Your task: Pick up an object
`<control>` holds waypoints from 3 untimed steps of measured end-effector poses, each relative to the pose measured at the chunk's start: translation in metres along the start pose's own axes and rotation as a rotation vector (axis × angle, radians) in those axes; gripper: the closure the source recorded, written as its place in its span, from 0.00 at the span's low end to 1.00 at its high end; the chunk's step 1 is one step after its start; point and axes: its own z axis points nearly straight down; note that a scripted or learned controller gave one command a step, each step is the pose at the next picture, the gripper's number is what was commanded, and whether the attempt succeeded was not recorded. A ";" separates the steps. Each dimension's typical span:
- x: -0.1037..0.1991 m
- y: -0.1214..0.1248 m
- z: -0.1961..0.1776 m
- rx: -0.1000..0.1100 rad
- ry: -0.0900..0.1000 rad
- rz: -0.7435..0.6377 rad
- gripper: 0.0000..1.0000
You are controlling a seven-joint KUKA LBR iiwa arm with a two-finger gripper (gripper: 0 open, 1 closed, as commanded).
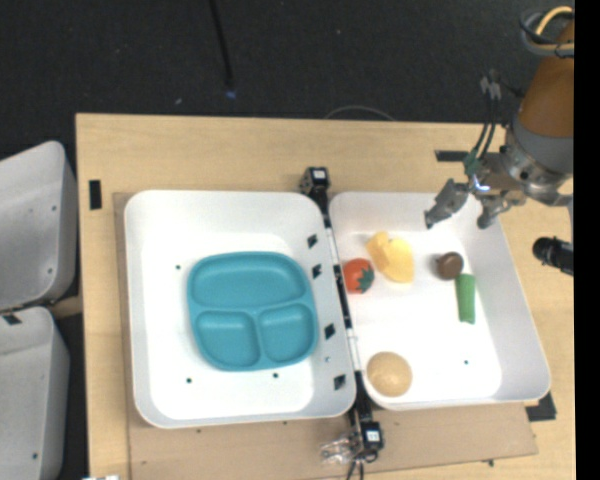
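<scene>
The right bin (510, 368) holds several small objects. A yellow piece (392, 256) lies near its back left, with a small red and orange item (357, 276) just left of it. A brown round piece (448, 264) sits beside a green stick (465, 298). A tan round object (388, 373) rests near the front left corner. My gripper (468, 206) hangs open over the bin's back right part, above and behind the brown piece, with nothing between its fingers.
The left bin (150, 368) holds a teal divided tray (252, 310). Black clips (315, 180) sit along the seam between the bins. A white chair (20, 228) stands left of the bench.
</scene>
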 end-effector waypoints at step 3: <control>0.002 -0.012 0.105 -0.006 -0.003 0.001 0.00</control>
